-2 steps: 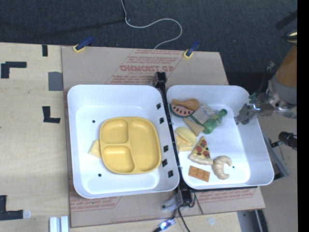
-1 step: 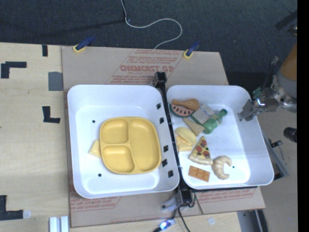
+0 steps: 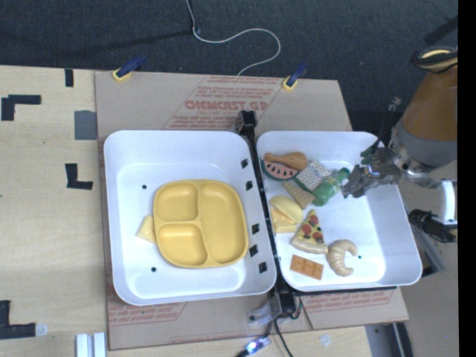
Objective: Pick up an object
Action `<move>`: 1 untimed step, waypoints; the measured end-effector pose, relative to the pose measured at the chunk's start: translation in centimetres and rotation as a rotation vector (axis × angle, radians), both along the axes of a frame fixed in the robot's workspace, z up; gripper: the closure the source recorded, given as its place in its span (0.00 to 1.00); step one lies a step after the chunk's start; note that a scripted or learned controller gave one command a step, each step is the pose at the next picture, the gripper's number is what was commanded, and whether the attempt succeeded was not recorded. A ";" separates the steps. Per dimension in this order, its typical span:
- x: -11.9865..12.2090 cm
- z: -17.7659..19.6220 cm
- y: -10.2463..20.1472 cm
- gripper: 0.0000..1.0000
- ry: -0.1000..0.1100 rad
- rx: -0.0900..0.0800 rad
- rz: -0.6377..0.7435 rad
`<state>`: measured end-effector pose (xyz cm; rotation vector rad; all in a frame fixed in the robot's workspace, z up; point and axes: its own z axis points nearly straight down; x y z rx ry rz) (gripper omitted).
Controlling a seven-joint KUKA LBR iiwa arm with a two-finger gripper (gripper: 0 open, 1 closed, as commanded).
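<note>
Beside the claw (image 3: 357, 181), grip state impossible to tell, a glossy green toy vegetable (image 3: 327, 188) among play food.

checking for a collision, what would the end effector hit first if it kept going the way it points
Probably the green toy: the end effector points leftward at it in the right bin. Height is unclear from above.

You see two white bins (image 3: 123, 199) on brown cardboard (image 3: 216, 103) with red print. Far from the dark gripper (image 3: 355, 182), the yellow tray (image 3: 201, 223) sits. Just beside the gripper is a green toy (image 3: 327, 188). Farther from it are a red watermelon slice (image 3: 280, 171), a pizza slice (image 3: 310, 233) with red dots, a tan croissant (image 3: 342, 256) and an orange-brown cracker (image 3: 306, 267).
</note>
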<state>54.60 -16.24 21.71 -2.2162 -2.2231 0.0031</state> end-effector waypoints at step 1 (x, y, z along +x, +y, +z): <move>-1.6 -0.7 4.9 1.00 0.000 0.000 0.001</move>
